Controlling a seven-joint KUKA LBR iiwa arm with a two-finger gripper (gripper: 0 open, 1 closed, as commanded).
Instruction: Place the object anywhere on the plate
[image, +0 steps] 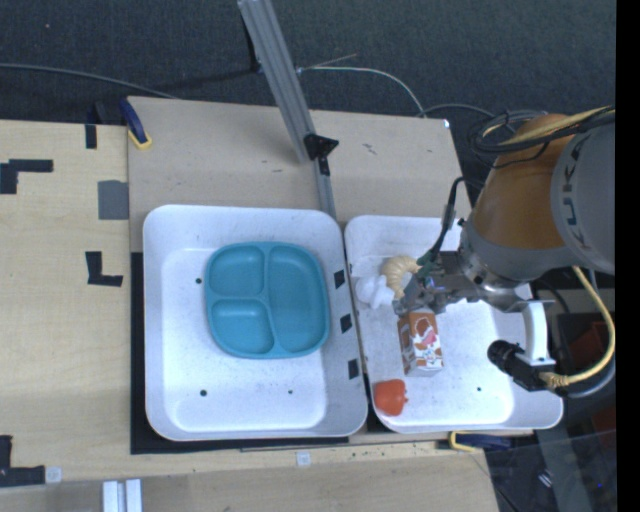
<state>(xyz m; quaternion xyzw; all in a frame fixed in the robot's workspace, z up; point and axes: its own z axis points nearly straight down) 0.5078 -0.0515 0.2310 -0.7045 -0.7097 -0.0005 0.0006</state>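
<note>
I see the gripper (418, 292) low in the right bin (500, 400), right above the top of a small red and white carton (421, 342), but from this angle I cannot tell how it is set or whether it touches the carton. Just beside it lie a beige lumpy object (399, 268) and a white object (373, 291). A red-orange object (390, 397) sits at the bin's near left corner. The blue divided plate (267, 300) rests in the left bin (170, 330), well apart.
</note>
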